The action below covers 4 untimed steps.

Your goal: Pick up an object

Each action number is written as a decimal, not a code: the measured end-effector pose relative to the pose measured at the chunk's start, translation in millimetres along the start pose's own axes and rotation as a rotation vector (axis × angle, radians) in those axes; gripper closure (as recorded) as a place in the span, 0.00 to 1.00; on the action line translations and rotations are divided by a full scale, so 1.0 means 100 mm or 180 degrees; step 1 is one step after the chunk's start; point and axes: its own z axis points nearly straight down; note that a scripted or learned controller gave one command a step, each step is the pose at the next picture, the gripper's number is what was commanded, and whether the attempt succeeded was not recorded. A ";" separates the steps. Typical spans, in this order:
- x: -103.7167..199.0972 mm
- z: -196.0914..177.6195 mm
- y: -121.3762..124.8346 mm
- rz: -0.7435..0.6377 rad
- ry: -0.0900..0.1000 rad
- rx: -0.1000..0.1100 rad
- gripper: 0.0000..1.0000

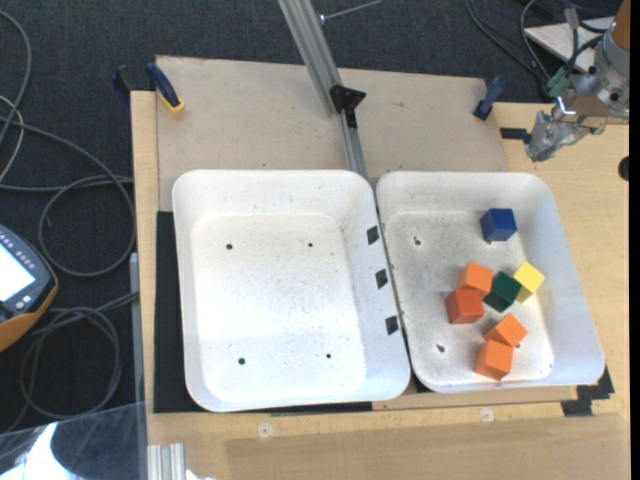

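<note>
Gripper [548, 140] beyond right bin [565, 258] rim

- I can read no text, label, brand, number or sign anywhere around me.
- The small grey device with a pale screen [15, 283] at the left edge shows nothing I can make out.

Dark carpet floor [70, 58], black cables [40, 168] strewn; wooden bench [250, 108], blue clamps [165, 86].

Single fixed camera above bench [300, 118], slanted downward, both white bins [200, 208] fully framed.
</note>
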 end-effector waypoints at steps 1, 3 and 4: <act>0.41 0.09 -0.25 -0.0008 0.0011 0.0027 1.00; 1.33 0.16 -0.57 -0.0014 0.0014 0.0028 1.00; 1.90 0.33 -0.76 -0.0017 0.0015 0.0035 1.00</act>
